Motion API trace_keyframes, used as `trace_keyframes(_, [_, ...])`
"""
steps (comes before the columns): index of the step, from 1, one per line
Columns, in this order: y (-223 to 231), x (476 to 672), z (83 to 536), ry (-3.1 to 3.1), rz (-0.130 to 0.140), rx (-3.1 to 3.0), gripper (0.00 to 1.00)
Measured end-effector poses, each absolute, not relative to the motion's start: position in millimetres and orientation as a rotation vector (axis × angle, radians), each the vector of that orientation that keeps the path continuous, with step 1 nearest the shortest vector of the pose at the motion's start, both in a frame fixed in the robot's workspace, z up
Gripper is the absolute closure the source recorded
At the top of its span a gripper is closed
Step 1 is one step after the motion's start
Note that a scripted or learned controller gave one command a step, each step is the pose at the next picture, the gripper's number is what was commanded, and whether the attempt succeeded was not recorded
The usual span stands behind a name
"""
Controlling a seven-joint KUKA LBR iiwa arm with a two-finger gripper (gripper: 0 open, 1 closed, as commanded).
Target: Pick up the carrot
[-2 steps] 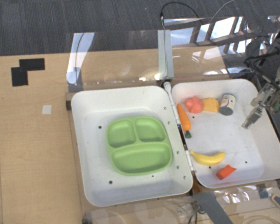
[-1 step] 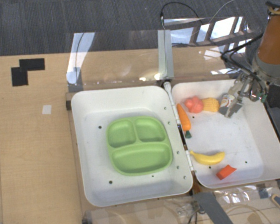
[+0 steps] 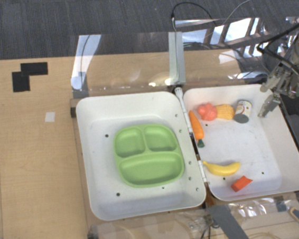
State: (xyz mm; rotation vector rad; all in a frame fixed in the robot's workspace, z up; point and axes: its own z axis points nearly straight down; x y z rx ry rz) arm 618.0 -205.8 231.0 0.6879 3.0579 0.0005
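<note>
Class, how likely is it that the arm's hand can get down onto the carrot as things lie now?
Probably yes, though awkwardly. The carrot lies uncovered, but close against the right bin's left wall, with a pink toy near its top. The hand hangs at the far edge.

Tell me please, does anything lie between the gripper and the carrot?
Yes. The gripper hovers at the right bin's right edge; the carrot lies along its left wall. Between them lie a small can, a yellow toy and a pink toy.
</note>
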Motion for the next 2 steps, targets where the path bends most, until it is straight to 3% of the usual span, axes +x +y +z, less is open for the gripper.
trace_keyframes(1, [-143.6, 627.3, 228.4, 3.12, 0.002, 0.331, 0.0])
trace_keyframes(2, [-200.0, 635.8, 138.6, 3.123, 0.002, -0.285, 0.0])
